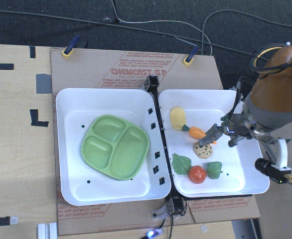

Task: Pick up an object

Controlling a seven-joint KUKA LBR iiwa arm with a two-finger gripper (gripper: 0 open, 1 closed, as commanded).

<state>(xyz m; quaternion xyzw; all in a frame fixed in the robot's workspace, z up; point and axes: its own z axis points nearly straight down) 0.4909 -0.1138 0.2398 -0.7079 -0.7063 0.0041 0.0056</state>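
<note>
In the camera view, you are watching the arm (273, 91) reaching in from the right over the right bin (235, 185), with its gripper (206, 141) hanging at the cookie (203, 150) near the bin's middle. You cannot tell how the jaws are standing: they are dark, small and blurring into the cookie's edge. Nothing is showing as lifted, so judge this as the approach or closing step. The carrot (196, 131) is lying just beside, the lemon (178, 117) farther back, the tomato (197, 174) and two green vegetables (182, 163) nearer you. The left bin (69, 183) is carrying a green tray (116, 146). Next you are needing a firm closing, then a straight lift.
</note>
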